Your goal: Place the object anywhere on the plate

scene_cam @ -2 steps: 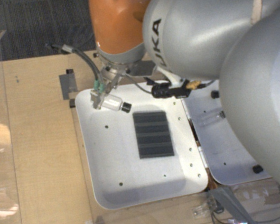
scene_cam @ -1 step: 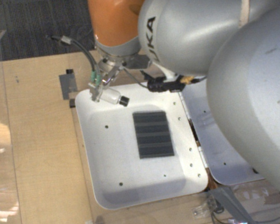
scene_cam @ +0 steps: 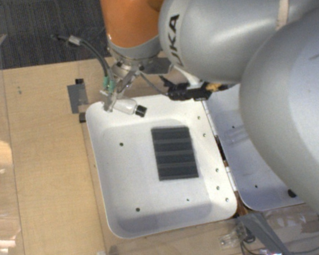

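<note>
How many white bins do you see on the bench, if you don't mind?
2: the left bin, holding a dark plate, and the right bin, largely covered by the arm.

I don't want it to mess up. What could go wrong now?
The small clear bottle sits at the far rim of the left bin, right under the gripper. It might slip or roll away if pinched badly. The dark ridged plate lies apart from it in the bin's middle, so a loose hold may drop the bottle early.
</note>
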`<state>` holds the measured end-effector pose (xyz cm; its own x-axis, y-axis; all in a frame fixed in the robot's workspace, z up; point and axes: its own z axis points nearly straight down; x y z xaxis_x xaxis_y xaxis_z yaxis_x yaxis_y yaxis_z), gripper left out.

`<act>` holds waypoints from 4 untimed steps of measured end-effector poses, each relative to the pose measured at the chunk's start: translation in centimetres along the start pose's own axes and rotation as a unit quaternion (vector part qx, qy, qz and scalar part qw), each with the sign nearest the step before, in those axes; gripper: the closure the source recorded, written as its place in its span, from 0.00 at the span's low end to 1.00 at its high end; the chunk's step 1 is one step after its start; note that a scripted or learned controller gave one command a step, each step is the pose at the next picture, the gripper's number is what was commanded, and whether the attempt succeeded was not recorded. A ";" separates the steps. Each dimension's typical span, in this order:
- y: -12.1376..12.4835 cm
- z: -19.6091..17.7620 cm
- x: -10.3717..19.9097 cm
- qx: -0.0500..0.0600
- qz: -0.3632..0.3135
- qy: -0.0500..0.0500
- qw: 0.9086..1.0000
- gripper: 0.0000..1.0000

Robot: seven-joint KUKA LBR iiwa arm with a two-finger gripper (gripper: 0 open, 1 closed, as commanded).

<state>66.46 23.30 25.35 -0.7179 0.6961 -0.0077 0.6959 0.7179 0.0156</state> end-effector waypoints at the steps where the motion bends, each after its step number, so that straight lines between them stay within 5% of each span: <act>1: 0.2 -1.3 0.0 -0.004 -0.001 -0.002 1.000 1.00; 2: -1.2 9.4 -1.0 0.004 -0.180 0.004 0.984 1.00; 3: 0.1 -1.0 0.4 0.001 -0.259 0.002 0.966 1.00; 4: 0.1 1.2 0.3 0.003 -0.328 0.004 0.945 1.00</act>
<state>66.27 23.59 24.19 -0.9947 0.1023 -0.0072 0.1023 0.9947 0.0049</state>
